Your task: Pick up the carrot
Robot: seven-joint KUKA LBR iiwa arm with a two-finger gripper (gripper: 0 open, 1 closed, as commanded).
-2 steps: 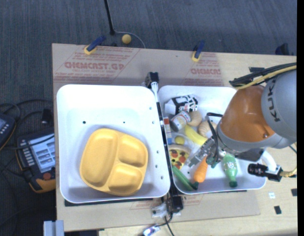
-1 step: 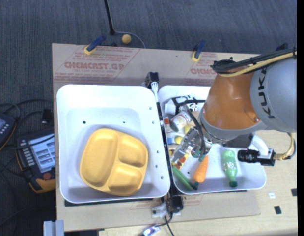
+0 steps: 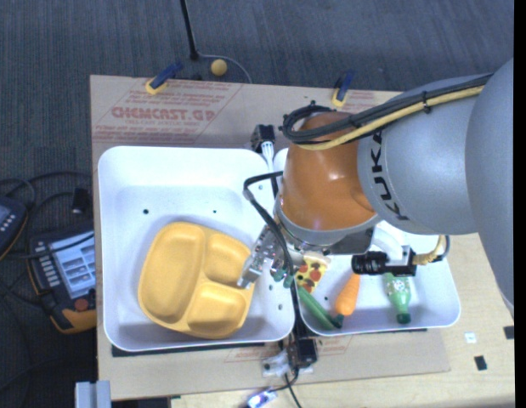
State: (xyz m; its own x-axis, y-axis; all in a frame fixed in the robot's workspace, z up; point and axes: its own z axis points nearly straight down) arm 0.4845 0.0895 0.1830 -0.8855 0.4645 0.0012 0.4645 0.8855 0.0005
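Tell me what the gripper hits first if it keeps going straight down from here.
Probably the yellow divided plate: the gripper sits over its right edge in the left bin. The carrot lies in the right bin, off that line. Depth is unclear.

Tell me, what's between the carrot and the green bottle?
Nothing: camera view shows bare white bin floor between the carrot and the bottle.
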